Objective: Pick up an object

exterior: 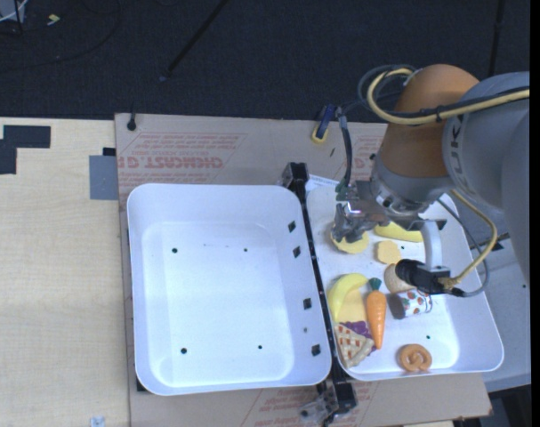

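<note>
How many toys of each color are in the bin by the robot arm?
Counting what shows clearly in the right bin:
Yellow: 4, including the banana
Orange: 2, the carrot and the swirl
Tan: 1, the waffle
Total: 7

Two shallow white plastic bins, the left one (pixel 216 283) and the right one (pixel 470 332), look smooth with a soft sheen. Under them lies a matt brown cardboard sheet (pixel 207 149) on a pale wood-grain worktop (pixel 47 283). The small orange carrot toy (pixel 375 317) and yellow banana toy (pixel 345 292) look like smooth plastic. The arm's grey casing (pixel 492 149) and orange band (pixel 425 123) are glossy, and the metal-looking hand (pixel 348 225) glints.
</note>
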Controlling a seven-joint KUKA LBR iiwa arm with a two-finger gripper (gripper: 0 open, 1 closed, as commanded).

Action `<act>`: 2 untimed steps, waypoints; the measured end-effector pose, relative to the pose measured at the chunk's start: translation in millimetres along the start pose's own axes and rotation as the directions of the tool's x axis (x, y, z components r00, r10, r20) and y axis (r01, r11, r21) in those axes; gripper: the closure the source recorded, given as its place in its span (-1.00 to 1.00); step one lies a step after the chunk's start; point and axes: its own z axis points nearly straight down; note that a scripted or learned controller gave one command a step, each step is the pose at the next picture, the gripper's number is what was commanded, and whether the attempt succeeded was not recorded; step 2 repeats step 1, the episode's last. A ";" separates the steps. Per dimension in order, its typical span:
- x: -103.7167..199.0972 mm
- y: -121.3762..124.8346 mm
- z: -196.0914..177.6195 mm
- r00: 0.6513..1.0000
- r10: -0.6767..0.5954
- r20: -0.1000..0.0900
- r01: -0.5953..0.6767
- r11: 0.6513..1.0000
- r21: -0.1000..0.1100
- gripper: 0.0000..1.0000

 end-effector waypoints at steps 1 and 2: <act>-0.1 -31.8 10.7 1.000 0.003 0.001 -0.003 1.000 0.002 1.00; -0.1 -31.8 10.7 1.000 0.003 0.001 -0.003 1.000 0.002 1.00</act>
